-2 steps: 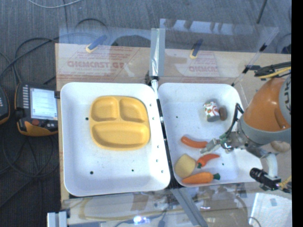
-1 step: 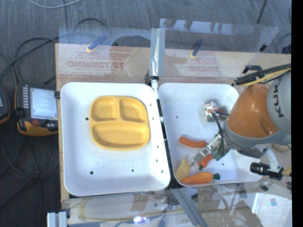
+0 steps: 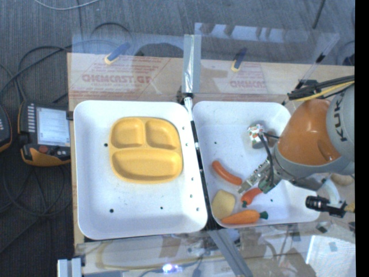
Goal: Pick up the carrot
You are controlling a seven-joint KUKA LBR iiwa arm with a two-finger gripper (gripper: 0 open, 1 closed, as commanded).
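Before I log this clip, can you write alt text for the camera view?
A grey and orange robot arm reaches into the right bin, its gripper low over a small red piece just above the carrot. A sausage and a pale yellow piece lie nearby; the left bin holds a yellow divided tray.

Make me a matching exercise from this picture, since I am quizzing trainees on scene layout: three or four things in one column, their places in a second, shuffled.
Things
1. yellow three-compartment plastic tray
2. orange toy carrot with a green tip
3. orange-red toy sausage
4. pale yellow rounded toy chunk

Places
A. along the right bin's near edge
B. middle of the left bin
C. right bin's near-left corner, just left of the carrot
D. right bin, lying aslant above the yellow chunk

Pairs: 1-B, 2-A, 3-D, 4-C
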